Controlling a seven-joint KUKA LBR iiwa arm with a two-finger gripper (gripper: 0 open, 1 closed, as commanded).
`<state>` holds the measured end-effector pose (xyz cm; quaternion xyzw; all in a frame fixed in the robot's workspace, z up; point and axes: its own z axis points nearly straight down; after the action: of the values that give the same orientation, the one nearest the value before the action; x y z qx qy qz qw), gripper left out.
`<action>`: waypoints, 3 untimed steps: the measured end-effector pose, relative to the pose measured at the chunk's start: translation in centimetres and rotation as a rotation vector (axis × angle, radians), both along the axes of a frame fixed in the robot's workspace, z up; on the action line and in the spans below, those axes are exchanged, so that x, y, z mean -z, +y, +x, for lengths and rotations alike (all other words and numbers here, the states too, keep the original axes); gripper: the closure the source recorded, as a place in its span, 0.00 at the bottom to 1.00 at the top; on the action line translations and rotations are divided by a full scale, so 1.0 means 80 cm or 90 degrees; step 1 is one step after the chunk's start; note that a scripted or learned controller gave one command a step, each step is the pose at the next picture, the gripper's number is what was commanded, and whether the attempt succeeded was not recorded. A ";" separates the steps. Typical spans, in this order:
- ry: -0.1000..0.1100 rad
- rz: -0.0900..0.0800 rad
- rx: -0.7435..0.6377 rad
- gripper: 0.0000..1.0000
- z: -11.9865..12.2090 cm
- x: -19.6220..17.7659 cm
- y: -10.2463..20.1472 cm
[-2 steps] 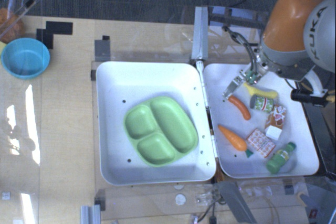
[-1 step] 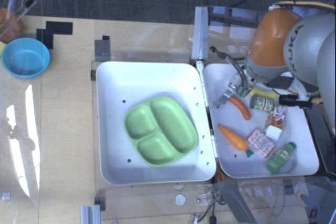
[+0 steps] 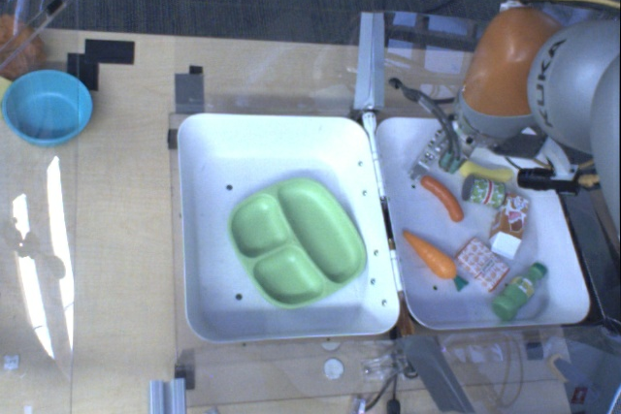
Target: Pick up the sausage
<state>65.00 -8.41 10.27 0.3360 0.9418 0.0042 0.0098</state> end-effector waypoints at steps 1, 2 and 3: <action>0.006 -0.001 -0.046 1.00 0.017 -0.108 0.061; 0.006 -0.001 -0.046 0.00 0.017 -0.107 0.061; 0.008 -0.005 -0.229 0.00 -0.006 -0.028 -0.047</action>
<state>64.55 -12.19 12.50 0.1618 0.9868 0.0004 0.0041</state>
